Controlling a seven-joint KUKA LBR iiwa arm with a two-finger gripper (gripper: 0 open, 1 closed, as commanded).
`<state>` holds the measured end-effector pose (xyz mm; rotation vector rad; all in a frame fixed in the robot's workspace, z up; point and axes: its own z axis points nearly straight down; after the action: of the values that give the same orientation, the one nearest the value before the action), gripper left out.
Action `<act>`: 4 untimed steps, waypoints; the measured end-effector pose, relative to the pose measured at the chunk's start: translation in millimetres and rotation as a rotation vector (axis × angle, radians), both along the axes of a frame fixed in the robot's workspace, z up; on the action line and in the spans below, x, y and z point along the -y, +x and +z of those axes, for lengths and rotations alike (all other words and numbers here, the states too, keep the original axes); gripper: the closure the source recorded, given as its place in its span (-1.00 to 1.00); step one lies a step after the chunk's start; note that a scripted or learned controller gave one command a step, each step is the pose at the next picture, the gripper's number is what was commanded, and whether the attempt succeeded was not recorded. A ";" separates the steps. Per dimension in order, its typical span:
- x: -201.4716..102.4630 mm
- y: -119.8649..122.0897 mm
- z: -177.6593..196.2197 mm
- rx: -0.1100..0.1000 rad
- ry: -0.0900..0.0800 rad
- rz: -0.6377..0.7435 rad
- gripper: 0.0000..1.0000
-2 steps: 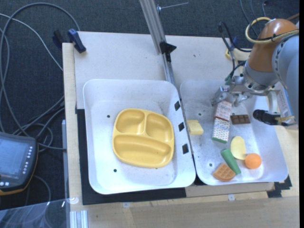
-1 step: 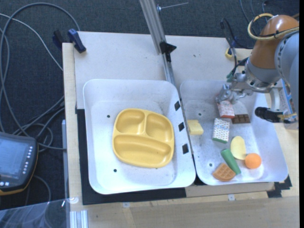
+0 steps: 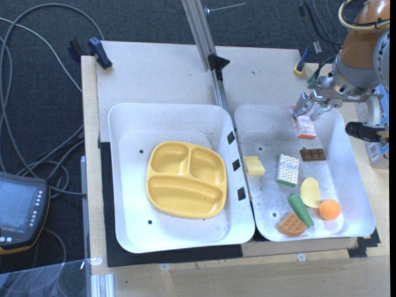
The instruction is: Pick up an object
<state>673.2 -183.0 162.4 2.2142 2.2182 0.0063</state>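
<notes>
Looking down from the one camera, you see the gripper (image 3: 307, 106) hanging over the far edge of the right bin (image 3: 352, 159), close to its far right corner, with the grey arm (image 3: 362, 36) and its orange band coming in from the right. A small red-and-white packet (image 3: 304, 127) sits directly under the fingertips, touching or almost touching them, and you cannot tell from this slant whether the jaws are spread or clamped, nor whether the packet is between them or simply lying on the bin floor below. Nearer to you in the same bin, a brown chocolate bar (image 3: 312, 154) lies just beside the packet. A green-and-white carton (image 3: 288, 169) lies toward the middle of the bin, and a pale yellow block (image 3: 254, 166) rests against the bin's left wall. Toward the bin's near edge you find a yellow slice (image 3: 310, 192), a green vegetable piece (image 3: 300, 210) touching it, an orange ball (image 3: 330, 210) near the right wall and a waffle (image 3: 292, 224) close to the near rim. All of these lie well apart from the gripper. The left bin (image 3: 124, 166) holds a yellow divided plate (image 3: 185, 179) near its middle, compartments facing up.
</notes>
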 end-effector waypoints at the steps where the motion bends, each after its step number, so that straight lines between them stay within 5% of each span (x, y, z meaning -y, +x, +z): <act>1: -7.1 1.1 63.7 0.001 0.000 0.001 1.00; 2: -7.2 2.8 119.3 0.001 0.000 0.000 1.00; 4: -112.6 -13.2 122.8 -0.010 0.005 0.005 1.00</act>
<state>660.0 -70.4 285.2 2.2164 2.2309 0.0019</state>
